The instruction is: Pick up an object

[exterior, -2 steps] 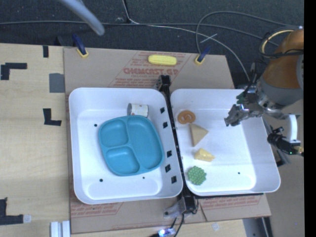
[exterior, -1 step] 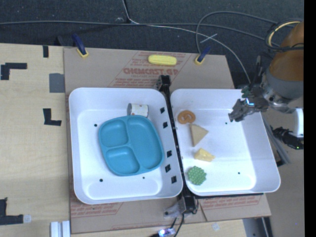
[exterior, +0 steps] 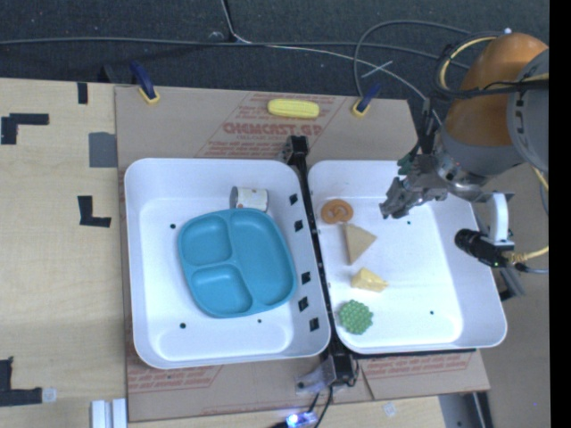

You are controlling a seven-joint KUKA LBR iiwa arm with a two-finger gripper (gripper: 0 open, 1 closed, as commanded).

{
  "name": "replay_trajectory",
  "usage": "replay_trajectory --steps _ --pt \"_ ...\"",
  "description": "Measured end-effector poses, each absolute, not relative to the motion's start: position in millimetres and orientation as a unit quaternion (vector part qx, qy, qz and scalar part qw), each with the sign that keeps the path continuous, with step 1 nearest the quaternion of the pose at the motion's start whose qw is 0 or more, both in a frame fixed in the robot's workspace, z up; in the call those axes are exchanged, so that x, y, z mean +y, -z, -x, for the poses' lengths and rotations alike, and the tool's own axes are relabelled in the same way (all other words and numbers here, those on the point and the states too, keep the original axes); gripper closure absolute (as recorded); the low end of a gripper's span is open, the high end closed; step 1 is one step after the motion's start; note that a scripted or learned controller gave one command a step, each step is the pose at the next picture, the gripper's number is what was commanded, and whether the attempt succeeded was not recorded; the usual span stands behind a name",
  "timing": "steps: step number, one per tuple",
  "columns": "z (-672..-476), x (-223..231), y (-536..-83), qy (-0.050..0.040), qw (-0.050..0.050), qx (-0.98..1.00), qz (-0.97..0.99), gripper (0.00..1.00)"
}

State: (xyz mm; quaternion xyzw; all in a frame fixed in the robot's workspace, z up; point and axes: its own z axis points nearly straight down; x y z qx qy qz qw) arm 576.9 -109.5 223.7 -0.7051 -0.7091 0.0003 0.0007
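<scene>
The right bin (exterior: 446, 266) holds a round brown cookie-like piece (exterior: 336, 210), a tan wedge (exterior: 358, 241), a yellow cheese-like piece (exterior: 368, 281) and a green bumpy ball (exterior: 355, 316). My gripper (exterior: 396, 205) hangs over the upper part of this bin, right of the brown piece and apart from it. Nothing shows between its dark fingers. The arm's orange band (exterior: 500, 65) rises at the top right.
The left bin (exterior: 152, 194) bears a blue divided plate (exterior: 236, 261) and a small white and grey cup-like item (exterior: 249, 198) by its far wall. A yellow banana-like object (exterior: 293, 108) lies on the cardboard behind the bins. Cables cross the top.
</scene>
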Motion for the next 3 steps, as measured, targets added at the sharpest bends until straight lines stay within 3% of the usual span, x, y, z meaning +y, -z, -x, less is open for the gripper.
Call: replay_trajectory --steps 1,3 --pt "-595.4 -55.6 -226.8 -0.0001 0.001 -0.709 0.705 1.00" --pt "-604.1 47.2 -221.3 -0.0013 0.000 -0.708 0.706 1.00"
